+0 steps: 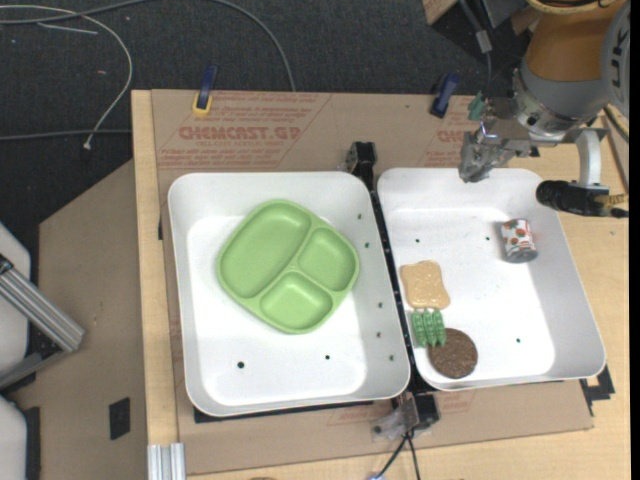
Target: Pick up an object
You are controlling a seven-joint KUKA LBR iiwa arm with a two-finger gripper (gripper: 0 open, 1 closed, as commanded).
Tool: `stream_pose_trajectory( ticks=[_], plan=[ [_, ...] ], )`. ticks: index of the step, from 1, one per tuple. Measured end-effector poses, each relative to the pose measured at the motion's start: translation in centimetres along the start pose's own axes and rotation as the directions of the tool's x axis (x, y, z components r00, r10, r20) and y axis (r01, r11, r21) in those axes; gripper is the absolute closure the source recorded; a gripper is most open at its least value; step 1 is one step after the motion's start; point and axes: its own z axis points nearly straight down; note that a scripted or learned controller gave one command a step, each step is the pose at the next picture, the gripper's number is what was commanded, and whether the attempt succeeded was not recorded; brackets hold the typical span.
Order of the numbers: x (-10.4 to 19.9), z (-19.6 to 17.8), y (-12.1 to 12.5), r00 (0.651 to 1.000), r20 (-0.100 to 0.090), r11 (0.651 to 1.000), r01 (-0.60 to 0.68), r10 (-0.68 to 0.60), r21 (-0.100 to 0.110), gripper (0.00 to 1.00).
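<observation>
1. Nothing is seen held; the pick is judged not yet begun.
2. The gripper (pixel 482 158) is poised over the right bin's (pixel 560 338) far rim; its state cannot be told.
3. A can (pixel 517 239), toast (pixel 424 283), a green piece (pixel 429 326) and a brown disc (pixel 454 353) lie in that bin.

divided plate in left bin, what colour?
Light green divided plate, camera view.

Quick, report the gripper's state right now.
Gripper: above the far edge of the right bin, nothing between its fingers; open or shut cannot be told.
</observation>
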Motion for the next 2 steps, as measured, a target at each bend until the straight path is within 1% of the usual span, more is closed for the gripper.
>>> stream_pose_trajectory(
  ticks=[1,2],
  plan=[
    [4.7,-0.1,0.3,1.000,0.001,1.000,0.000,0.000,-0.001,1.00],
    [9.8,1.6,0.6,1.000,0.001,1.000,-0.001,0.001,0.001,1.00]
  ],
)
